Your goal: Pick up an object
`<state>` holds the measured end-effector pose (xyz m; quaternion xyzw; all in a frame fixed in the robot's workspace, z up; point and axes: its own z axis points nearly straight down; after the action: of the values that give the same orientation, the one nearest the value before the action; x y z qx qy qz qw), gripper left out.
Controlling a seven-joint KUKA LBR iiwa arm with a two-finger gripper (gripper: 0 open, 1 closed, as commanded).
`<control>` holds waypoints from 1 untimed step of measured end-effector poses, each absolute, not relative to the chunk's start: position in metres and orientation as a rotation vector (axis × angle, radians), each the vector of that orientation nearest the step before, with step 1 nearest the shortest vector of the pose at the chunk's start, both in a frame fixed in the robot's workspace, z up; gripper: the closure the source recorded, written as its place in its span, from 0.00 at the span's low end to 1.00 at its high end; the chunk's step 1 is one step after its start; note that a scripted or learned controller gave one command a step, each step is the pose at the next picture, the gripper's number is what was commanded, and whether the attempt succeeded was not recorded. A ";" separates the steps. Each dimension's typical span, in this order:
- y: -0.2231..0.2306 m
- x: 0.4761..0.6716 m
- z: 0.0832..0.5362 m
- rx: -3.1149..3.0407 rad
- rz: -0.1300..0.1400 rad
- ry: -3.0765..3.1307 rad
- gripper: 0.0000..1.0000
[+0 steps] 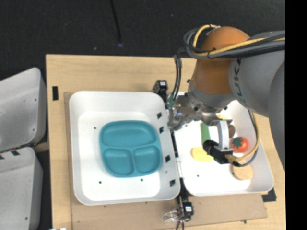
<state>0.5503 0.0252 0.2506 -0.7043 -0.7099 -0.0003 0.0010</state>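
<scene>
My gripper [178, 116] hangs low over the left edge of the right bin [216, 188], close to the wall between the two bins. Just right of it lies a green stick-shaped object [206, 130]. A flat yellow piece [201, 155] rests below that. Further right sit a red tomato-like object [240, 144] and a tan round disc [243, 172]. The grey arm with its orange band [216, 71] hides the upper part of this bin.
The left bin [86, 109] holds a teal divided plate [130, 146] in its middle. Small black clips line the shared wall between the bins. The wooden bench [57, 128] frames both bins.
</scene>
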 end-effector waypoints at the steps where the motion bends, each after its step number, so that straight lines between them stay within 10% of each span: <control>1: 0.081 0.553 0.255 -2.211 -0.004 -2.231 1.00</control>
<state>0.5525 0.0809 0.2554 -0.7040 -0.7102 -0.0011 0.0004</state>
